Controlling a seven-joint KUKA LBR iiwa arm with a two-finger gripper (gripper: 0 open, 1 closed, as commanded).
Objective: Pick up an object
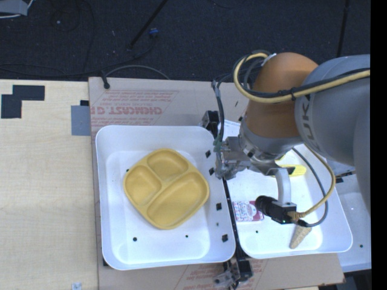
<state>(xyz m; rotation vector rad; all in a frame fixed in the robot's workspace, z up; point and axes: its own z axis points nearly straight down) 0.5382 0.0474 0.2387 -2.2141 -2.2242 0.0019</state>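
A yellow divided plate (166, 188) lies in the left bin (115, 246). In the right bin (338, 237) lie a small white and red packet (245, 211), a tan cone-shaped piece (298, 236) near the front, and a yellow object (297, 171) partly hidden under the arm. My gripper (225, 164) hangs low over the left edge of the right bin, by the divider between the bins, just behind the packet. Nothing can be seen held in it.
The grey and orange arm (284, 110) covers most of the right bin's back half. Brown cardboard (139, 104) lies under and behind both bins. Pale bench surface (42, 192) stretches to the left.
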